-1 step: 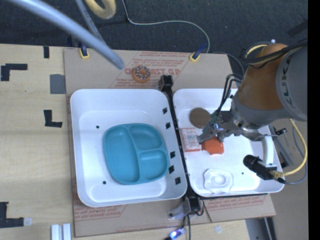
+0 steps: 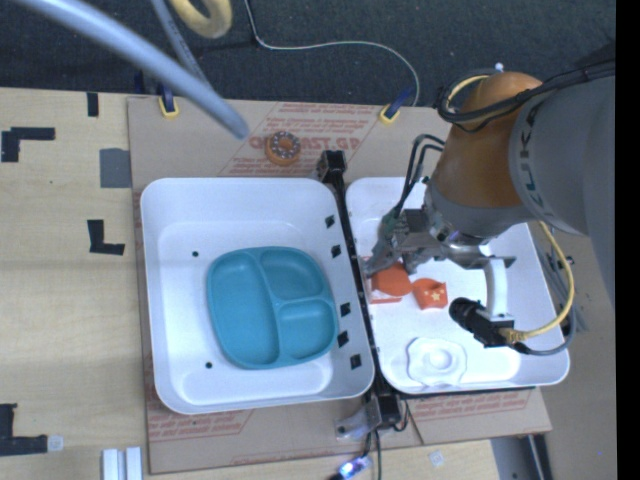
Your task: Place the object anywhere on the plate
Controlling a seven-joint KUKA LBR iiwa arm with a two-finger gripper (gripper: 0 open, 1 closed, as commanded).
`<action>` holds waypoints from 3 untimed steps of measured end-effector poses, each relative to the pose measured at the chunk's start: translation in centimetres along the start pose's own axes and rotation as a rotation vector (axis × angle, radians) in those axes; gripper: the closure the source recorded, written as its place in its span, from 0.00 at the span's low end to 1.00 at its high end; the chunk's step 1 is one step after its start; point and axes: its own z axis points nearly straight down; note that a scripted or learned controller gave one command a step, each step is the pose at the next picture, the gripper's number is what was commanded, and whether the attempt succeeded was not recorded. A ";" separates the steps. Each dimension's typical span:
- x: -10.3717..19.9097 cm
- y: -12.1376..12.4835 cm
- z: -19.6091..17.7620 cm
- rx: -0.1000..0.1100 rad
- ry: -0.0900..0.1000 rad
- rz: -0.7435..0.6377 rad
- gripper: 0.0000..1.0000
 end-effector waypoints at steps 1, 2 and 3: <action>5.9 0.4 0.8 0.001 -0.001 0.001 1.00; 10.8 1.0 1.6 0.001 -0.002 0.003 1.00; 15.4 1.2 0.5 0.001 0.000 0.001 1.00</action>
